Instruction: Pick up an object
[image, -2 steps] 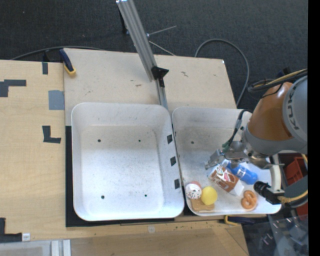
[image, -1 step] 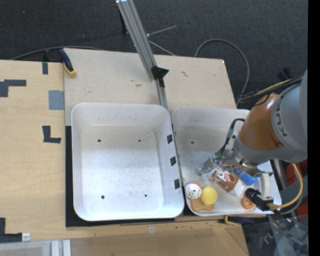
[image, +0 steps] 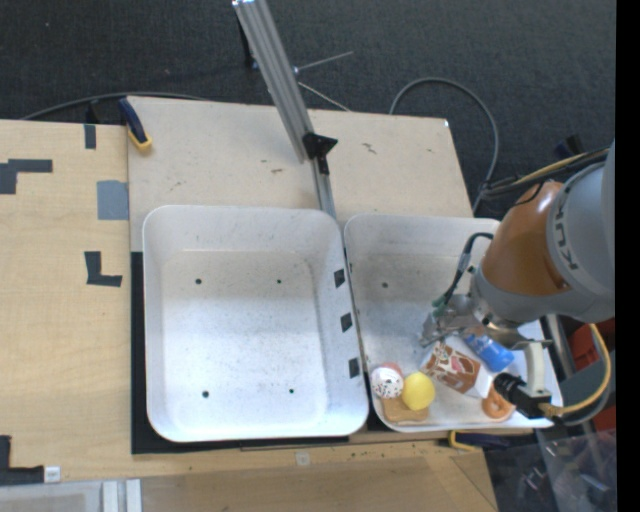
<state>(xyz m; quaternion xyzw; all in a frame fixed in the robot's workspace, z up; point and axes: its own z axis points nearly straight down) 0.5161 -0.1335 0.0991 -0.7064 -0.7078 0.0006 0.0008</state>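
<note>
While pincer (image: 441, 327) hangs in right bin (image: 400, 250), finger state cannot tell; just below: glossy brown packet (image: 455, 368), smooth yellow ball (image: 418, 391), speckled white ball (image: 387, 382).

Light is even and fairly bright, falling from above with no hard shadows. Both white bins (image: 245, 320) come out pale and a little washed out, with speckled grain across their floors. The wooden bench (image: 60, 300) is evenly lit, while the dark floor (image: 450, 50) beyond it is dim and noisy. A soft sheen sits on the arm (image: 545, 245). The picture is coarse and slightly soft overall; the small things in the right bin blur together
</note>
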